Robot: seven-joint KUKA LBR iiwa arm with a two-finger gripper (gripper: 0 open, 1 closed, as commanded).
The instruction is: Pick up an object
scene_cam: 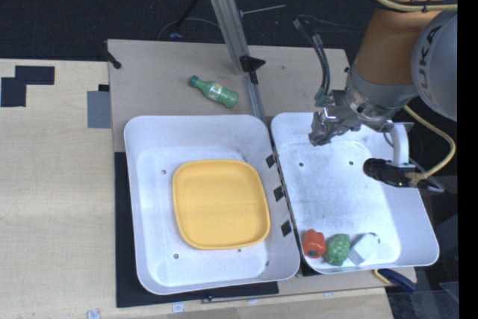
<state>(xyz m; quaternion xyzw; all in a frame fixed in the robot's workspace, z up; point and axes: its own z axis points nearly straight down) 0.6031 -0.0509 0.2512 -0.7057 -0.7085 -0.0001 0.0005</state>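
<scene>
The yellow plate [221, 203] is lying in the left bin [142, 138], well to the gripper's left. The gripper [323, 132] is hovering over the far end of the right bin [418, 220]; whether it is open, I cannot tell. The red piece [314, 242], green piece [337, 249] and white piece [364, 248] are crowding the near rim, well apart from it, so a descent here is risking a miss.

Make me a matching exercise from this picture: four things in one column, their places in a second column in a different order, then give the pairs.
Things:
1. yellow plate
2. green bottle
3. red pepper
4. gripper

Places:
A. on the bench behind the bins
B. near corner of the right bin
C. over the far end of the right bin
D. middle of the left bin

Pairs: 1-D, 2-A, 3-B, 4-C
</scene>
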